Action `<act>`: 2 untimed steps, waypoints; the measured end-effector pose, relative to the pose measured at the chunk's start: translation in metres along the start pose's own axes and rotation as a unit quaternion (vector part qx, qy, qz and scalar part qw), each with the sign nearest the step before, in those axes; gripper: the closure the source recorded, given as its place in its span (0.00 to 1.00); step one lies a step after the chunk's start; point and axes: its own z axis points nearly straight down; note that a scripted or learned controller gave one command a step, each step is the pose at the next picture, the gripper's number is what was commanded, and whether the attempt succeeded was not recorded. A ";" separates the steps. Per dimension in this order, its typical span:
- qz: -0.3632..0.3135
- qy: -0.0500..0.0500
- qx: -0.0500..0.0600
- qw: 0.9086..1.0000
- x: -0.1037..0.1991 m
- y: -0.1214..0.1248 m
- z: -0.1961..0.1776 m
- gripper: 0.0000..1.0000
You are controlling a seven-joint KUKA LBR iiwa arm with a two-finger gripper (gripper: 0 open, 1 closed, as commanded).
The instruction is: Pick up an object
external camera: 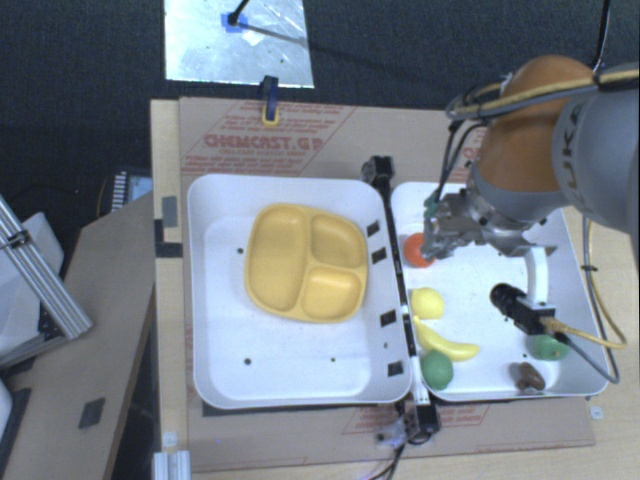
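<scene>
Right bin (575, 268): 6 items; left bin (215, 268): 1 yellow tray (305, 263); gripper (437, 240) jaw state unclear

1. A robotics lab: a grey arm (590, 158) with an orange band reaches over two white bins (215, 298).
2. Left of the claw (437, 236), a brown board (300, 133) underlies the bins; aluminium framing (40, 288) stands far left.
3. Dark carpet (80, 48) and a foil sheet (238, 26) lie beyond.
</scene>
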 end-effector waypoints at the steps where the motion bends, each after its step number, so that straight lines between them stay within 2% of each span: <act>1: -0.001 0.000 0.000 1.000 0.057 0.014 0.010 1.00; 2: 0.001 0.000 -0.001 1.000 0.100 0.025 0.005 1.00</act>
